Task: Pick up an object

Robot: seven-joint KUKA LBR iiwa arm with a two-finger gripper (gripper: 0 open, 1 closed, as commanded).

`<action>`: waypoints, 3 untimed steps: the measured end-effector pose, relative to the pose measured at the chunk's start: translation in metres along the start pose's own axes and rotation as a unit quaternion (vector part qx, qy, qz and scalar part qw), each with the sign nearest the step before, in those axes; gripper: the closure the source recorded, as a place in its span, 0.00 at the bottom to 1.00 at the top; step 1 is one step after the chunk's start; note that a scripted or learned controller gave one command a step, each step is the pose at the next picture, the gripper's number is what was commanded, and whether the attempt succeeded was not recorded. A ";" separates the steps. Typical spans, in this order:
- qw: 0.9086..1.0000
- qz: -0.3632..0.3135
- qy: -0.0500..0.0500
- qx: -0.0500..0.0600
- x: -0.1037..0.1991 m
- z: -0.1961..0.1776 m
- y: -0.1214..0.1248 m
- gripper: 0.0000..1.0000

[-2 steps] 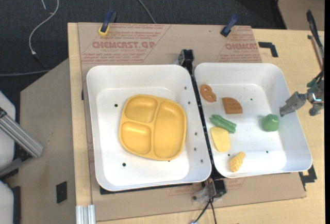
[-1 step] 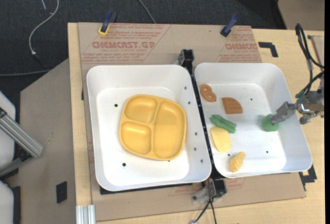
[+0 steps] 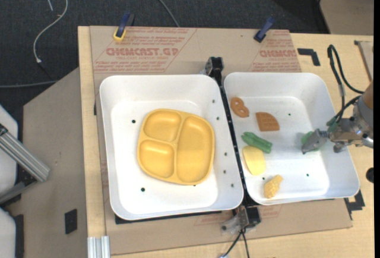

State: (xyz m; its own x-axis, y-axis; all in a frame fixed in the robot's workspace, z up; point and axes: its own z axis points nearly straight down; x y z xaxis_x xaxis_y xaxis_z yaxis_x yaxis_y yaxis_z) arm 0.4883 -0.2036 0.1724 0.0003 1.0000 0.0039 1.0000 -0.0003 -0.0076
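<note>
While the cardboard-covered tabletop [image 3: 178, 52] carries two shallow white bins side by side, the left white bin [image 3: 119, 144] holds a yellow plastic plate with three compartments [image 3: 176, 145], lying flat near the bin's middle. Two blue clamps [image 3: 123, 25] sit on the far cardboard edge, one toward eleven o'clock and one toward one o'clock of the scene.

The right white bin [image 3: 297, 87] holds the small toy foods. A brown pretzel-shaped piece [image 3: 240, 107] lies toward ten o'clock in that bin. A flat orange-brown bread-like slice [image 3: 267, 122] rests just beside it, toward its four o'clock. A green bean-pod-shaped toy [image 3: 257, 141] lies at nine o'clock in the bin, touching the top of a pale yellow rounded block [image 3: 254, 160] right beneath it. A small yellow corn-cob-like piece [image 3: 272, 185] sits toward seven o'clock, near the bin's front rim.

At three o'clock of the right bin, the gripper [image 3: 311, 141] reaches in over the rim, its dark greenish tip low over bare white floor, well apart from the toy foods. Whether it is released or clenched cannot be told, and nothing is seen in its grasp.
</note>
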 end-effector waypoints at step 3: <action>1.000 -0.001 -0.003 -0.006 -0.006 -0.014 -0.002 1.00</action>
State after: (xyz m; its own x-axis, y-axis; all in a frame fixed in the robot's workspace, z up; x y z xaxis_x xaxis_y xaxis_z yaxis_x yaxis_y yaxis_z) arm 0.4861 -0.2101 0.1867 -0.0007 1.0000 -0.0018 1.0000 0.0007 0.0045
